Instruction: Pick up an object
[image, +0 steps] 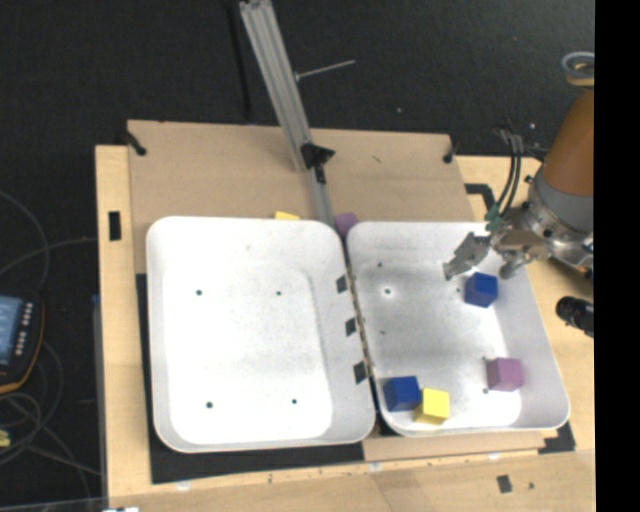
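Looking down from the camera view, the table (420, 160) carries two shallow white bins side by side. The arm (570, 160) comes in from the right edge and ends in the claw (485, 258), which sits over the right bin (430, 330), up near that bin's far right corner.

The claw's two fingers (460, 262) are spread apart, one angling down-left and the other on the right side, with nothing clamped between them. The blue cube (481, 289) lies right under that gap, just toward the near side of the fingertips. Can't really tell if the fingertips are touching it or just hanging above it, the angle doesn't give that away.

Other stuff in the right bin: a second blue cube (402, 391) and a yellow cube (435, 404) sit just beside each other by the near left corner, and a purple cube (504, 373) is over by the near right edge, well apart from the claw.

The left bin (240, 330) has just a few dark dots on its floor. Behind the bins, a small yellow block (287, 215) peeks over the left bin's far edge and a small purple block (346, 222) sits where the two bins meet. A metal pole (285, 90) slants up from there.
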